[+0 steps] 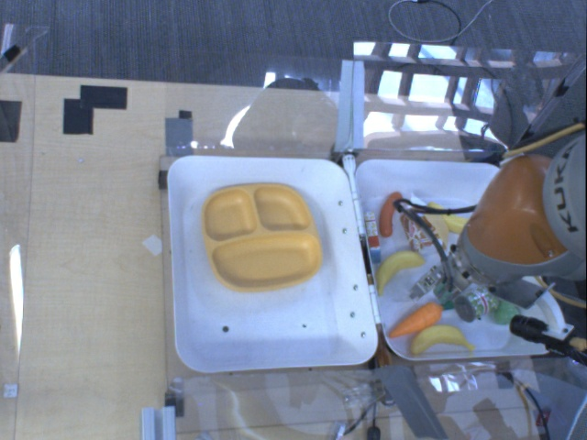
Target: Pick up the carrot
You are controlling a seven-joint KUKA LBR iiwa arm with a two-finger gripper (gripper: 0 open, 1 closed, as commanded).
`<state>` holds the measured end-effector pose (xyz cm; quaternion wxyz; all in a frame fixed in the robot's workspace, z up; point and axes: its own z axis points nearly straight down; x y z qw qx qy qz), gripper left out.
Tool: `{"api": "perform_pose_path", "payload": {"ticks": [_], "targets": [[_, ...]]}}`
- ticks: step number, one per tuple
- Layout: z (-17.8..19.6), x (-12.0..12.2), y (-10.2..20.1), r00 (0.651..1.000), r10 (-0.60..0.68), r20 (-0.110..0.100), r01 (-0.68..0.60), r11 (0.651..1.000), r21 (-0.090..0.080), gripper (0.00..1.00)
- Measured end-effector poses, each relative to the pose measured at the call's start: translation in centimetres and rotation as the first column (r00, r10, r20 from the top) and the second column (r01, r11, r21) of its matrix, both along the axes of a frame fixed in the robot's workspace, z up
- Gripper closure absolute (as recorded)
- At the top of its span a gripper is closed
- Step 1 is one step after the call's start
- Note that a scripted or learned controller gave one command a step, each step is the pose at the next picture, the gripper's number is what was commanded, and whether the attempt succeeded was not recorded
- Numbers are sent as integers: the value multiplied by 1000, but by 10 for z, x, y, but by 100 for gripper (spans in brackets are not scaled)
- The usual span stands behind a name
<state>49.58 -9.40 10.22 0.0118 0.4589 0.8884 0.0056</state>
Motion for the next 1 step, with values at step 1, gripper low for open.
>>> {"api": "perform_pose_path", "payload": {"ticks": [1], "targets": [[84, 7, 76, 997, -81, -19, 81, 997, 2, 100]]}}
